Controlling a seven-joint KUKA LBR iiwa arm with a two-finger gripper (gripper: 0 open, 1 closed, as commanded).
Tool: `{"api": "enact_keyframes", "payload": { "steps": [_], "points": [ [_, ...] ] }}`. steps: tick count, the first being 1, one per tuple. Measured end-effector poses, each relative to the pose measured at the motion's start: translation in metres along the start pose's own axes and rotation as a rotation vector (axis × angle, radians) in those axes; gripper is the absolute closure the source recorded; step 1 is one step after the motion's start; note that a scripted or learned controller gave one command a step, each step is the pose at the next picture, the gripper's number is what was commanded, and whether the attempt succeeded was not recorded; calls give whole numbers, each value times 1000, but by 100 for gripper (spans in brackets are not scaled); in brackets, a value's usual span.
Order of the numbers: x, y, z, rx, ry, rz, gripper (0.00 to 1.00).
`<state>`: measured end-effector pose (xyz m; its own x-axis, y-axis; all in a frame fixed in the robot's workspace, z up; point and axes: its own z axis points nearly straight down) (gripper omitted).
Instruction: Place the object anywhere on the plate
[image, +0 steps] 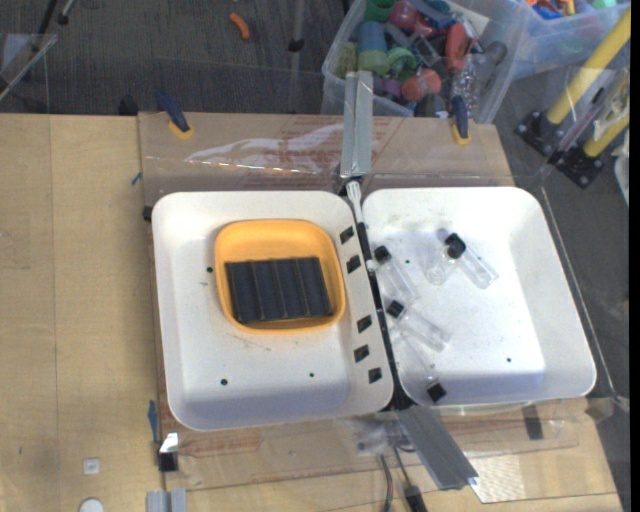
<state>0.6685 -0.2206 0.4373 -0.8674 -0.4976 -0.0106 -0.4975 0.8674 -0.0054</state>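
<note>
While the gripper's state cannot be told from this camera view, the two bins sit side by side on the wooden worktop (60, 300), their inner rims touching along a seam lined with small black tabs (362, 322). Inside the left bin (190, 380) rests an orange plate (280, 238) with rounded corners, set a little toward the bin's far half. A dark ribbed slab (278, 290) lies flat on the plate, within its raised rim and covering most of its near part; its ridges run from far to near.

Several clear plastic pieces are scattered over the right bin (530, 340), in the half nearer the seam. One clear tube (472, 266) carries a black cap (455, 245) and lies at a slant, just beside another clear piece (436, 266). A further clear piece (420, 330) lies nearer the camera, with a small black part (395, 309) at its seam-side end.

Beyond the bins, a blue clamp (178, 122) sits on the worktop's far edge, and a clear tub of coloured toys (430, 50) stands behind it.
</note>
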Motion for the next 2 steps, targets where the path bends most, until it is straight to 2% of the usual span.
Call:
{"api": "enact_keyframes", "payload": {
  "steps": [1, 2],
  "points": [
    [0, 0, 0, -2, 0, -391, 100],
    [0, 0, 0, -2, 0, -569, 100]
  ]
}}
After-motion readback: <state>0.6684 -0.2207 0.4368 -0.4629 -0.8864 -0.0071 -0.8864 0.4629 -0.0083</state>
